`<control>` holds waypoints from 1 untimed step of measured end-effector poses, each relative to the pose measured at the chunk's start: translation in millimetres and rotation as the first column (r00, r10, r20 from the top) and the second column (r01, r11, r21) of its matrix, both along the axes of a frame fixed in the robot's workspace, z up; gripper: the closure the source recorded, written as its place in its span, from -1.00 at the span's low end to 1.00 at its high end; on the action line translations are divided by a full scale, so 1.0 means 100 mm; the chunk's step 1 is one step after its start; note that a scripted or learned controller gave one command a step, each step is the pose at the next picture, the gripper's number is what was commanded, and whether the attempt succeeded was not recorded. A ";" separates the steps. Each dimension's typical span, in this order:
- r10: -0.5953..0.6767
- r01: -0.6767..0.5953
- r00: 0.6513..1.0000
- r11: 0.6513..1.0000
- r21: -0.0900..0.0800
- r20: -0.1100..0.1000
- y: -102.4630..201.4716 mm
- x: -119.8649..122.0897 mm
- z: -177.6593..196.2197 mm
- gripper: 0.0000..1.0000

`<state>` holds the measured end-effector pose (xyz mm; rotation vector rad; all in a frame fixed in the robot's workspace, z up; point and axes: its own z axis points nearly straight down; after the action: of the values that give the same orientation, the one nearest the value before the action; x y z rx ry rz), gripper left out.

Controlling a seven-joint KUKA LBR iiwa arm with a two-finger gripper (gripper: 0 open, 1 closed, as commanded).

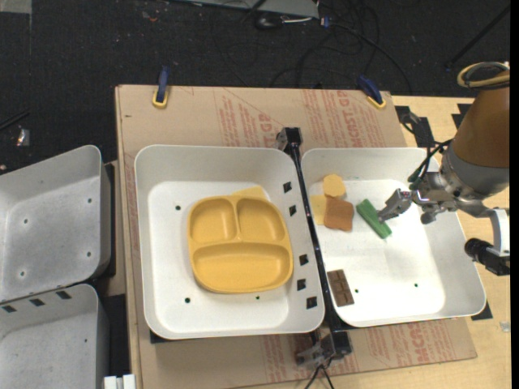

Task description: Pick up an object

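Observation:
In the right bin point(422, 290) lie several small items: a green block point(374, 218), a brown block point(340, 215) beside it, a yellow-orange block point(333, 185) just behind, and a dark brown bar point(340, 287) near the front left corner. My gripper point(404, 201) hangs low over the right bin, just right of the green block's far end and close to it. Nothing visibly hangs from it. The grey arm with its orange band point(485, 128) comes in from the right edge.
The left bin point(162, 298) holds a yellow divided plate point(241, 244). A black divider point(306, 233) runs between the bins. Grey trays point(49, 217) sit off the bench at left. Clamps and cables lie behind the cardboard base.

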<state>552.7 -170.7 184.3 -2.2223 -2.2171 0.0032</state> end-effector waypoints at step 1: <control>0.000 0.000 1.000 1.000 0.000 0.000 -0.07 -0.04 -0.59 -1.00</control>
<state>548.6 -178.0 125.4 -2.2222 -2.2170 0.0030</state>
